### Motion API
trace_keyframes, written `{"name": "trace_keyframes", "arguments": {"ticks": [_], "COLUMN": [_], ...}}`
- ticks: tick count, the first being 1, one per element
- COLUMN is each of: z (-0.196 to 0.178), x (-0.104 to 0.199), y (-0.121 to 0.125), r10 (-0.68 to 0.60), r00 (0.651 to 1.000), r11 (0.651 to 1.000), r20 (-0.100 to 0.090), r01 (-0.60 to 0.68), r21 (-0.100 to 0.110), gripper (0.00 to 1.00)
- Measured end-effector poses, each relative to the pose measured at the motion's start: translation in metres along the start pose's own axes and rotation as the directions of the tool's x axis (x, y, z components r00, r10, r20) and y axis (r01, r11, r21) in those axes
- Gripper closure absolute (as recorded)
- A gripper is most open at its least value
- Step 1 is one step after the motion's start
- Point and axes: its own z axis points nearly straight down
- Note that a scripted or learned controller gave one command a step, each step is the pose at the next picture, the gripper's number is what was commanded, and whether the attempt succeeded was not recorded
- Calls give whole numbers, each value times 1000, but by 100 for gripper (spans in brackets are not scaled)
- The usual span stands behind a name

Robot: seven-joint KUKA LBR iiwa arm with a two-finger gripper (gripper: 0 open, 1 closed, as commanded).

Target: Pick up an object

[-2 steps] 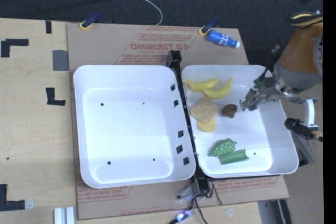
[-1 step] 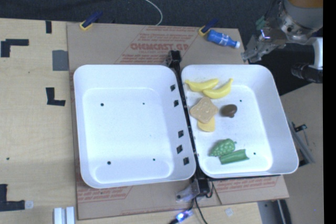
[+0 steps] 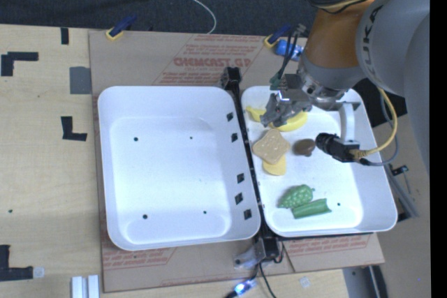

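Camera view: your claw hangs low in the right bin, right over the yellow banana at the far side. You cannot tell if it grips anything. The bread slice lies just beside it. If you go down crooked, you could bump the bread or pinch the wrong toy.

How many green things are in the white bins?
2. A bumpy light green leafy piece and a smooth dark green pod-shaped piece lie touching at the near end of the right white bin. More could be hidden under the arm.
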Motion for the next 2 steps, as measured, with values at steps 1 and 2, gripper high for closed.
{"name": "trace_keyframes", "arguments": {"ticks": [1, 2], "z": [-101, -95], "x": [41, 190], "y": [77, 73], "r10": [3, -6], "r00": [1000, 1000], "r11": [1000, 1000], "r20": [5, 1], "r01": [-3, 6], "r21": [-26, -12], "gripper": [100, 100]}}
